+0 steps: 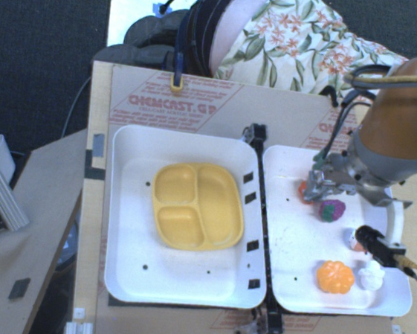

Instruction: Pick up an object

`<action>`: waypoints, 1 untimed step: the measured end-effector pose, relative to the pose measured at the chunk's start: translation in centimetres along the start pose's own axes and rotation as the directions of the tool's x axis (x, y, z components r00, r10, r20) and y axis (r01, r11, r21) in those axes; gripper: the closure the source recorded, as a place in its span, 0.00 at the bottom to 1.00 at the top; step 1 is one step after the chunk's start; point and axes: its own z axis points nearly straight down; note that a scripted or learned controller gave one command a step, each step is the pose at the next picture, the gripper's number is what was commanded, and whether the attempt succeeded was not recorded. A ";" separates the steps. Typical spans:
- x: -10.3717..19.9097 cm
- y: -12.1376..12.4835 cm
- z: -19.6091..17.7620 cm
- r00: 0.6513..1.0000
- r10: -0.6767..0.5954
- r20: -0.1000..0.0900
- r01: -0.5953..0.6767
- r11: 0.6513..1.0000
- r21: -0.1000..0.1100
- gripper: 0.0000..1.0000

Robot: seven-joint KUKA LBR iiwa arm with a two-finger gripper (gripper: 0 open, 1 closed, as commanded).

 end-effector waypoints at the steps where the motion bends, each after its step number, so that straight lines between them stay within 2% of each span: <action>1: 5.9 0.0 1.0 1.000 0.001 0.000 -0.001 1.000 0.002 1.00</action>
